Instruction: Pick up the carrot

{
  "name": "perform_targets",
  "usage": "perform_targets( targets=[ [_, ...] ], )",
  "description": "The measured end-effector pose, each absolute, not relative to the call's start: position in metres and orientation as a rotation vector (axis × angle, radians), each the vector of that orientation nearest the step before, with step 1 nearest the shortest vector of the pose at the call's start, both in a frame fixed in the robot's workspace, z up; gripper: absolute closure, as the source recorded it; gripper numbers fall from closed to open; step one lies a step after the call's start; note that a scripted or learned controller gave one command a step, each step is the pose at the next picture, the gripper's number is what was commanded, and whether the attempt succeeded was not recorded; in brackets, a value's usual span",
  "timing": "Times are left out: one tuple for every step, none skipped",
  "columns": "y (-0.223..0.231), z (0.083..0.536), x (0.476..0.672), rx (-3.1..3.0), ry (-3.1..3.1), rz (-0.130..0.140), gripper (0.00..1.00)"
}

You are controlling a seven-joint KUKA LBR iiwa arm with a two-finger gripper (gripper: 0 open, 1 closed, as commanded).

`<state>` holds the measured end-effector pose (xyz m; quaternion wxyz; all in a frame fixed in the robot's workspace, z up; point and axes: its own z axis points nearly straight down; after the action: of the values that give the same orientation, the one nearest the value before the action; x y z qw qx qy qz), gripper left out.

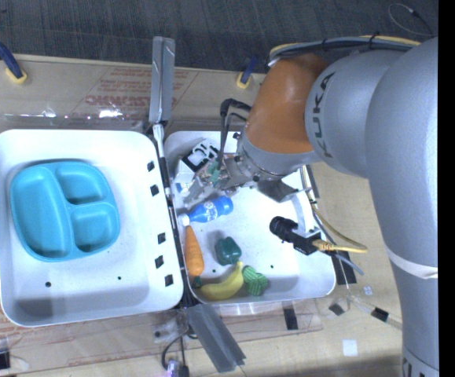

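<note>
Carrot (193, 255) in right bin (321, 283), lying against left wall, 7 o'clock from gripper (208, 175). Banana (221, 284) touching carrot's lower end, 5 o'clock. Green block (228, 250) just beside, 3 o'clock. Blue bottle (210, 209) 12 o'clock of carrot. Finger spread: cannot tell. Blue tray (62, 207) in left bin (78, 305).

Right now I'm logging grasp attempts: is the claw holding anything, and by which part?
Cannot be told. The claw hangs above the blue bottle, while the carrot lies untouched by the bin's left wall.
</note>
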<state>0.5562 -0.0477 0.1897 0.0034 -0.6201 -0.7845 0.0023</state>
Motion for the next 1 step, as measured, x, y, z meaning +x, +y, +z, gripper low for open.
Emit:
perform_targets(
  targets=[
    [0.0674,0.1944,0.5054,-1.494,-2.757,0.006,0.0]
  ],
)
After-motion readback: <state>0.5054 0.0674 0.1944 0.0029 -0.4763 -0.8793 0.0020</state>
